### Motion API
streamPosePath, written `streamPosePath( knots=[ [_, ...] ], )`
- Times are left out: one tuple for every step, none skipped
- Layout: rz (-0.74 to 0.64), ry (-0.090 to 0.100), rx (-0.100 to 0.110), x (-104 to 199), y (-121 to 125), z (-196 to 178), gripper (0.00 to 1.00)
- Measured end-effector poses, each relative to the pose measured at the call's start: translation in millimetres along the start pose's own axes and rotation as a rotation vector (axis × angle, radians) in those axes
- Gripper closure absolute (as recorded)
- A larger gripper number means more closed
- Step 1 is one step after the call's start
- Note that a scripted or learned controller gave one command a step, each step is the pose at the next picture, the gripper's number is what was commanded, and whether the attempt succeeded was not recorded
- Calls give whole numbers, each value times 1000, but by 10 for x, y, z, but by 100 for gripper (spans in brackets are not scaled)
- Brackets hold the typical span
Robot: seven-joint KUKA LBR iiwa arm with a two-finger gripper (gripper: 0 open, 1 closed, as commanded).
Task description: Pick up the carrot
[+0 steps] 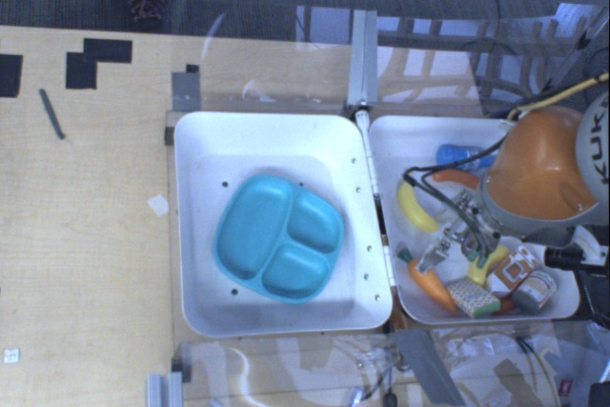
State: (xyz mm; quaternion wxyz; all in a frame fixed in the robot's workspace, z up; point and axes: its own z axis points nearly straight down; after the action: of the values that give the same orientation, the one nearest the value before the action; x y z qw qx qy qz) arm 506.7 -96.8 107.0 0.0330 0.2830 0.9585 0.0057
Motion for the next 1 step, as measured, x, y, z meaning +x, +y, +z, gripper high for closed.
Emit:
streamPosePath(
  knots=[
    [-205, 0, -3, 12, 34, -4, 0]
  ],
)
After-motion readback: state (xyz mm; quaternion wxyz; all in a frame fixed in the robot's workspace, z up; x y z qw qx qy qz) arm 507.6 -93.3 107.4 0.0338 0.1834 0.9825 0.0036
